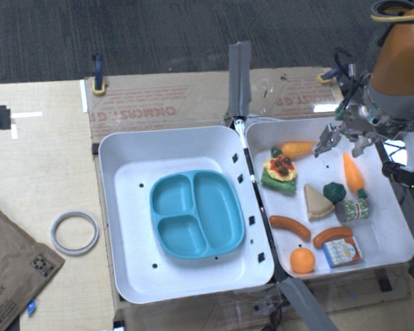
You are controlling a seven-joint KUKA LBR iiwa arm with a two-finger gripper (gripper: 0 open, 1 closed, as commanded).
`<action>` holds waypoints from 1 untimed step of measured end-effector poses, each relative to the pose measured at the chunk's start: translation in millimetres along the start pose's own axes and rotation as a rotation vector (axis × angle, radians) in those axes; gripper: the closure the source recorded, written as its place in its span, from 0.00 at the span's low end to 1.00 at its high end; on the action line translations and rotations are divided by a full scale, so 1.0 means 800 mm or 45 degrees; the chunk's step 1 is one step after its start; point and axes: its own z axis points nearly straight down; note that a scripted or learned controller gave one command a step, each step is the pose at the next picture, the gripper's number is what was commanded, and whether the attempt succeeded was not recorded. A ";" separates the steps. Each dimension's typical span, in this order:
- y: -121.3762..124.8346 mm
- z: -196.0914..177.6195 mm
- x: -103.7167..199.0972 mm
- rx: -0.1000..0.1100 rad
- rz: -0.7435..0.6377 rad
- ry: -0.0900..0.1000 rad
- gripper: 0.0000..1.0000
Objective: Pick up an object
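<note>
The right bin (392, 250) holds several toy foods. There is an orange carrot (353, 172), a second orange piece (295, 148) at the back, a green-and-yellow stacked piece (280, 171), a tan wedge (317, 202), a dark green lump (334, 191), a small can (352, 210), two sausages (289, 226) (333, 235), an orange (302, 260) and a small box (341, 252). My gripper (342, 143) hovers over the bin's back right part, just above the carrot. It is open, with nothing between its fingers.
The left bin (124, 203) holds a blue divided plate (197, 214). A grey tape ring (74, 231) and a cardboard box (11, 266) lie on the bench to the left. A raised divider (241, 87) stands between the bins at the back.
</note>
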 end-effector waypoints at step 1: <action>0.004 0.117 -0.063 -0.006 -0.004 0.004 0.00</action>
